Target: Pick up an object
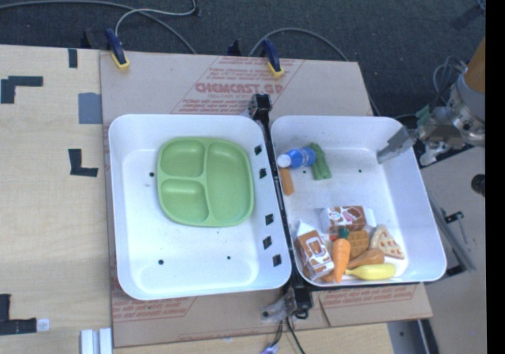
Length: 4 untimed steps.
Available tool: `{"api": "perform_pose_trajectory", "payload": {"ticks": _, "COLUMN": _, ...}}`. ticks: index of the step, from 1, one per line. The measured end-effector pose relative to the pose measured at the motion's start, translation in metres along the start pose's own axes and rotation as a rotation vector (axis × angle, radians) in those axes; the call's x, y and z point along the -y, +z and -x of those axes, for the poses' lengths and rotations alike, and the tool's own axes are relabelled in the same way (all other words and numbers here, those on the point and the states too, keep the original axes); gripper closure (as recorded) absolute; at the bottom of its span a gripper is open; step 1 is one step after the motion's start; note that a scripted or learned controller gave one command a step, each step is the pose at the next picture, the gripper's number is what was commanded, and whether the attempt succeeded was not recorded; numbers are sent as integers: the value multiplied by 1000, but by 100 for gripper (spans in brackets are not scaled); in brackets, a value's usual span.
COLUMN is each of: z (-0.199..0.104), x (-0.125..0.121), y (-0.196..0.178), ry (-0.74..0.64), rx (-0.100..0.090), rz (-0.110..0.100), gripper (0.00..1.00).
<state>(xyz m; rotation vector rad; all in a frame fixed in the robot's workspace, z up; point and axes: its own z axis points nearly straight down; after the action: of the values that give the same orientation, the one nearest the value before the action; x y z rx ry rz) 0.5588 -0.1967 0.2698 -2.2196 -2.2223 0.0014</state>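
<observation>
Gripper (394,146), finger state indiscernible, hovers at the right bin's (410,187) 2 o'clock rim. Toy food lies at 6 o'clock; the isolated carrot (340,258) suits a centred, vertical descent.

A divided plate (206,182) lies in the left bin (134,266); toy foods (347,246) crowd the right bin's (410,187) near corner.

green tray (206,182) left bin (126,187), toys (347,246) right bin (410,187)

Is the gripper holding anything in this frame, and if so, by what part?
Nothing is held. The gripper sits at the right bin's upper right edge with nothing between its fingers; the toys lie in the bin's near corner.
</observation>
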Motion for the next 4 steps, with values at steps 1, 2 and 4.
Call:
{"api": "perform_pose_trajectory", "payload": {"ticks": 1, "z": -19, "x": 70, "y": 148, "ry": 1, "rx": -2, "rz": -2, "gripper": 0}}
{"api": "perform_pose_trajectory", "payload": {"ticks": 2, "z": -74, "x": -15, "y": 89, "ry": -1, "rx": 0, "rz": 2, "gripper": 0}}
{"api": "perform_pose_trajectory", "payload": {"ticks": 4, "z": -86, "x": -105, "y": 181, "ry": -4, "rx": -6, "rz": -27, "gripper": 0}}
